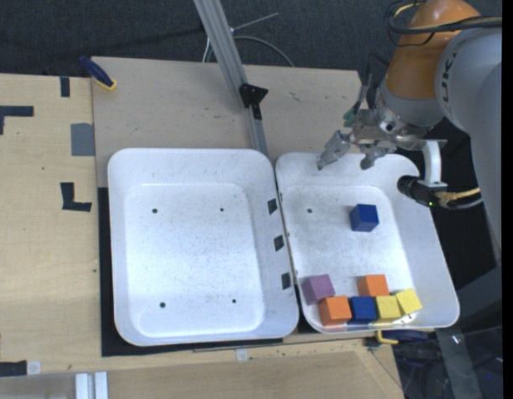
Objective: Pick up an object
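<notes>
Where the grey arm reaches in from the right, its claw (348, 156) hangs over the far rim of the right bin (422, 248), fingers spread wide with nothing between them. One fingertip (326, 161) points toward the bin's far left corner, the other sits nearer the middle of the far rim. Nearest the claw, a lone blue cube (364, 217) lies apart on the bin floor, toward the far half. Well away from it, along the near wall, a cluster sits close together: a purple cube (318, 287) at the left, an orange cube (335, 308) just beside it, a second blue cube (363, 307), another orange cube (372, 285) behind that, and two yellow cubes (397, 304) at the right end. The left bin (189, 248) lies alongside on the tan counter (40, 223).
</notes>
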`<state>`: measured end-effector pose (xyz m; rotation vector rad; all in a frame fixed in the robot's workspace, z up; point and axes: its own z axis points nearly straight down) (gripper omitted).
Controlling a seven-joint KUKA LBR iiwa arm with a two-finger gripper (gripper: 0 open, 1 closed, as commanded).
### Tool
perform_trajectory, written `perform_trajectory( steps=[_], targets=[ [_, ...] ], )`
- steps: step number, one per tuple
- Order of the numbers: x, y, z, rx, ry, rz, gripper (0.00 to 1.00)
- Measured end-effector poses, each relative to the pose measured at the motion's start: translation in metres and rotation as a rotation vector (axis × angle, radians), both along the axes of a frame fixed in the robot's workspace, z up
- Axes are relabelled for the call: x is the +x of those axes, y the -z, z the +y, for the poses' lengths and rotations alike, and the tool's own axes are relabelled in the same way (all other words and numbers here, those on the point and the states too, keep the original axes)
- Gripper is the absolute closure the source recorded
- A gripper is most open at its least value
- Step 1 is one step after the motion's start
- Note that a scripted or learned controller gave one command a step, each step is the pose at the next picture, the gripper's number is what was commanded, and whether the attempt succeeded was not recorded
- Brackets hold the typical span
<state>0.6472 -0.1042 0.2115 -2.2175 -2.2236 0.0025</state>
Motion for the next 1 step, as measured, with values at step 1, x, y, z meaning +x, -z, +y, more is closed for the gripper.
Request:
perform_trajectory(
  steps=[1],
  targets=[
    [0.0042,0.0148,-0.0543,-0.003,0.006,0.001,0.0]
  ],
)
